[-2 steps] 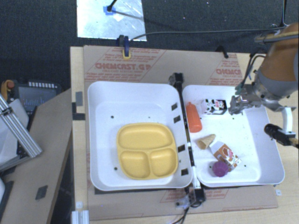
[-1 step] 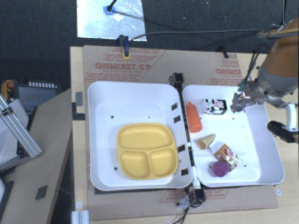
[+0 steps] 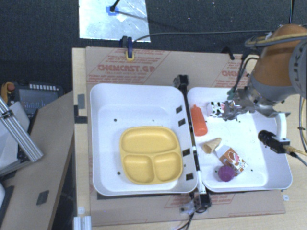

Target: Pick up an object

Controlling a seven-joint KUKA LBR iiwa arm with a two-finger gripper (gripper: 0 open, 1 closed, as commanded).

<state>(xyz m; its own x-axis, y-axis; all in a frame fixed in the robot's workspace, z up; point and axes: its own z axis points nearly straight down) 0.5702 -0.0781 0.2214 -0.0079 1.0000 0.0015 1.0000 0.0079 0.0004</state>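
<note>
Two white bins (image 3: 96, 128) on bench, gripper (image 3: 229, 108) above right bin, grip state unclear, orange object (image 3: 198, 120) nearby

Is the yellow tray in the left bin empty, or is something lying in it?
Empty. All three compartments of the yellow tray show bare yellow plastic, with nothing inside them.

Two white bins (image 3: 98, 128). One yellow tray (image 3: 150, 155), one orange bottle (image 3: 198, 120), one cone (image 3: 211, 145), one carton (image 3: 231, 159), one purple ball (image 3: 226, 174).
</note>
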